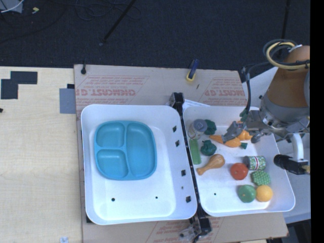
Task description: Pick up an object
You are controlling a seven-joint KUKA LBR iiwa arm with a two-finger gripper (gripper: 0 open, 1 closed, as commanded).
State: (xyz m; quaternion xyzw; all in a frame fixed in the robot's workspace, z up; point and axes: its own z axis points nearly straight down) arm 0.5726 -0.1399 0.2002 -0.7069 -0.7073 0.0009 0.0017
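Two shallow white bins are seen side by side on the desk (45,151). The left bin (101,206) carries a blue divided plate (125,150). The right bin (223,204) is taken as the landmark for the rest.

Near its upper right part, the gripper (237,131) is seen low over the bin, at the end of the grey arm with its orange band (286,87). An orange toy (234,141) lies directly at the fingers, just below and touching or nearly touching them; whether it is clamped between them cannot be told, and whether they are apart or together cannot be told either.

In the upper left part of the right bin, a grey-and-green object (200,126) is found, with a dark green piece (208,147) just below it and a long green item (195,151) along the left wall. Near the bin's middle lies a tan drumstick-shaped toy (211,164). Toward the lower right, a red tomato (239,171), a small can (255,162), a green checked item (261,177), a green round fruit (246,193) and an orange fruit (264,193) are grouped close together, apart from the gripper.
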